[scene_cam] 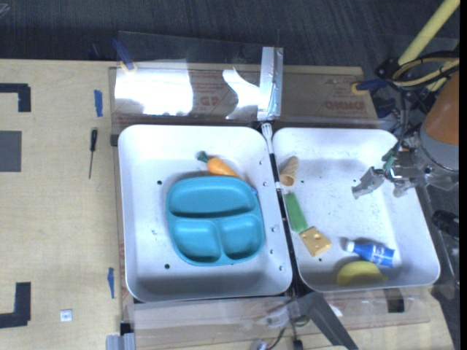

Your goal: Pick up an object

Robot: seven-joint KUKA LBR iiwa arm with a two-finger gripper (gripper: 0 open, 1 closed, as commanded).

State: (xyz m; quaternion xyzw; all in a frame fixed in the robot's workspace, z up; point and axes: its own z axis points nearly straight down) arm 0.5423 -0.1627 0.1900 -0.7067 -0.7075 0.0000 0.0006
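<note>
My gripper [381,187] hangs over the right bin [343,146], near its right wall, with its fingers spread open and nothing between them. Below it in the same bin lie a blue and white tube [370,251] and a yellow lemon [359,272] at the front. A cheese wedge [315,240] and a green stick [295,211] lie along the bin's left side, and a tan cone [289,170] sits further back. All of them are apart from the gripper.
The left bin [139,195] holds a blue divided plate [213,219] with an orange carrot [219,166] just behind it. A clear panel with a taped post [270,82] stands behind the bins. Cables and a yellow bar [430,28] crowd the far right.
</note>
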